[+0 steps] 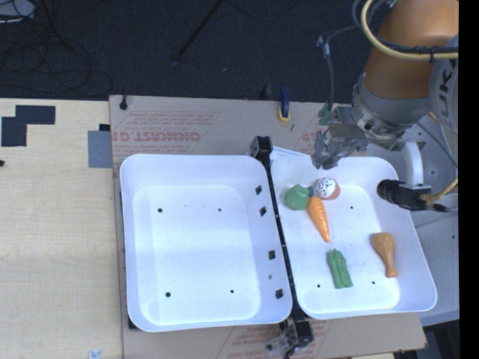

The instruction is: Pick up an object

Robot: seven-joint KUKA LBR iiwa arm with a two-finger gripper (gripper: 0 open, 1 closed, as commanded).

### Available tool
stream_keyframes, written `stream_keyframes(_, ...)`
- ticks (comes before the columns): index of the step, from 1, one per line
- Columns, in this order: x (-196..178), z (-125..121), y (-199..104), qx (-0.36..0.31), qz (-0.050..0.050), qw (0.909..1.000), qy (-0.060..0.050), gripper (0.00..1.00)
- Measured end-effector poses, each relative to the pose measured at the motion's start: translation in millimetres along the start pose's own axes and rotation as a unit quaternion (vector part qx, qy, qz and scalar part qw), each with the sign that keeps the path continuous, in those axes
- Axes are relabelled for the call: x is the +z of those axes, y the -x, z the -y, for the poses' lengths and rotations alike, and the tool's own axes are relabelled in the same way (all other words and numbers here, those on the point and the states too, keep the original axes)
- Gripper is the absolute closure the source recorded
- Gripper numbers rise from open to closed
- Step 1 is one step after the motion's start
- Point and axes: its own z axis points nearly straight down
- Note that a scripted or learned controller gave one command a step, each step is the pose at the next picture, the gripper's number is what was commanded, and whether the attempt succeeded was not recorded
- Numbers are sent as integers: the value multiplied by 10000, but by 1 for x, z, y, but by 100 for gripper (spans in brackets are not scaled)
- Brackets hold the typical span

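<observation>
We see the grey arm's jaws [327,158] hanging over the far edge of the right shallow white plastic bin [419,275], just above a small white speckled ball [325,188]; we cannot tell whether they are apart or together. In that bin, an orange toy carrot [319,218] lies touching a round green toy [297,197] beside the ball. A green ridged toy vegetable [339,268] and a tan toy drumstick [385,252] lie nearer us. The left white bin [138,238] sits alongside on the desk [52,238].
</observation>
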Motion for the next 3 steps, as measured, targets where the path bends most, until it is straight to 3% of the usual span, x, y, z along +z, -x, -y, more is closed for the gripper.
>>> stream_keyframes(1, -26, 50, -34, 16, -3, 10000, -91, 100)
stream_keyframes(2, -59, 45, -100, 4, 0, 10000, -83, 100)
stream_keyframes(3, -114, 117, -114, 13, -5, 10000, -77, 100)
